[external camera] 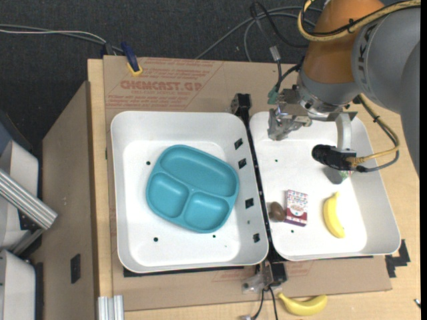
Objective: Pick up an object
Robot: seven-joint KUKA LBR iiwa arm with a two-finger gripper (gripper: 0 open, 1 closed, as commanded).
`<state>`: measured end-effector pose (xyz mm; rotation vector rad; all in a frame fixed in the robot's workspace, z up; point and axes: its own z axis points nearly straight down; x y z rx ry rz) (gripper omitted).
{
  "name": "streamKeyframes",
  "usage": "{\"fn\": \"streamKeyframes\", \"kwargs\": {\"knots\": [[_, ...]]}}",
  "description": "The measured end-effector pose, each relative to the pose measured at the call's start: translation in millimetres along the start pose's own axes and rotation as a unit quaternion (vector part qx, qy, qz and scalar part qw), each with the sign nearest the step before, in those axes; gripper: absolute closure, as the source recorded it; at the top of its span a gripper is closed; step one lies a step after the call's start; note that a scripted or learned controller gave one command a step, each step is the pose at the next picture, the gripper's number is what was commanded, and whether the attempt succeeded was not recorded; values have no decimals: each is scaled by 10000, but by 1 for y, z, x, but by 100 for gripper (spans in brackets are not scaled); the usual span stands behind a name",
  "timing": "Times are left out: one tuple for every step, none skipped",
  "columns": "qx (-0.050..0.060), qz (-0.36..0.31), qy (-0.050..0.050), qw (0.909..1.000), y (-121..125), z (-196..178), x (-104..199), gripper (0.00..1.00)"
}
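The banana (333, 215), in the frame's lower right beside a small carton (296, 207), looked light, smooth and curved, best pinched across its middle, while whether the hand (283, 127) stood wide or narrow could not be told.

Bright, even overhead light washing the white bins (127, 199), soft short shadows lying beside the objects, the orange band (343, 35) showing a mild sheen, focus staying sharp throughout.

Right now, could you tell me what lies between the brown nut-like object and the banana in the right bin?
A small red and white carton lies between the brown nut-like object and the banana, seen in the camera view.
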<state>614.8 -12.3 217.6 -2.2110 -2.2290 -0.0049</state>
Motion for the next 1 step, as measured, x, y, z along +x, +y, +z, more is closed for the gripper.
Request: {"fn": "streamKeyframes", "kwargs": {"knots": [[0, 1, -5, 10000, -1, -5, 64, 100]]}}
